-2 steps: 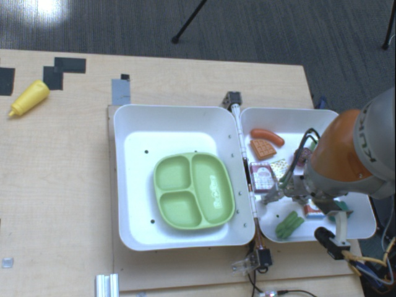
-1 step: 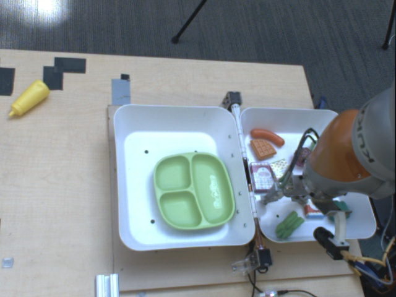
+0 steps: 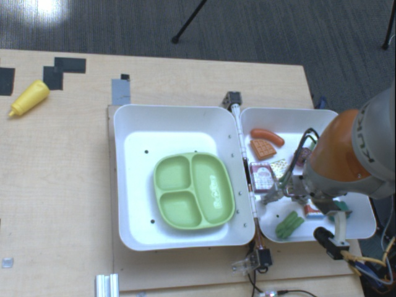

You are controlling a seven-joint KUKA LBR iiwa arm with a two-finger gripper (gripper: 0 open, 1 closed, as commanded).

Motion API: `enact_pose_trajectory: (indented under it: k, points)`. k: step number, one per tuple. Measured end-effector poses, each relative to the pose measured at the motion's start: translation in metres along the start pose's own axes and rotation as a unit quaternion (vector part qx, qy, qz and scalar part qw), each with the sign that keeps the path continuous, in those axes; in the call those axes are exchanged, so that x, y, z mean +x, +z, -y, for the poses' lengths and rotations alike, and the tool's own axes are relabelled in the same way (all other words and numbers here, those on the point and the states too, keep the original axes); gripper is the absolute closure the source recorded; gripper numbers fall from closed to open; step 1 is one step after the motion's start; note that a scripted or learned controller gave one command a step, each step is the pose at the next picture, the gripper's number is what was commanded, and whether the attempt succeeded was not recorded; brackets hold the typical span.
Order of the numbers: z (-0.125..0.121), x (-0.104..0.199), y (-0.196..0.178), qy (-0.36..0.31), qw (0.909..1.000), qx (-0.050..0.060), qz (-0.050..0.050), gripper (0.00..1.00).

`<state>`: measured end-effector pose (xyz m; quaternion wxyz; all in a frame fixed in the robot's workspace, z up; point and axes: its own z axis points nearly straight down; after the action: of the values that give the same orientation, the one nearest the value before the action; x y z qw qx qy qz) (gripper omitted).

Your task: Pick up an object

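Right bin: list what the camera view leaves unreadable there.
- Pincer: open or shut unclear, metal parts too small and blurred.
- Right bin: its right part lies under the arm.
- Red item: mostly behind the arm.
- Pink card: print too small.

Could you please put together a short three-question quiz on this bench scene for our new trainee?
1. True or false: the green divided plate lies in the left bin.
2. Which item lies nearest the far wall of the right bin? A) the sausage B) the green vegetable C) the waffle piece
3. Fill in: the yellow object on the bench lies to the ____ of both bins in the camera view.

Key
1. True.
2. A; the waffle piece sits just in front of the sausage, and the green vegetable lies near the front edge, beside the arm.
3. Left.
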<state>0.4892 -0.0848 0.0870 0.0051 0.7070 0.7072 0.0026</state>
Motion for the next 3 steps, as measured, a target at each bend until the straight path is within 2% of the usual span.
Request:
enact_pose_trajectory:
  k: [1,2,3]
  points:
    - [-0.002,0.001,-0.011,-0.001,1.0000,-0.002,-0.001,1.00]
    - [-0.002,0.001,-0.011,-0.001,1.0000,-0.002,-0.001,0.00]
    - [0.000,-0.005,0.000,-0.001,1.0000,0.002,-0.002,0.00]
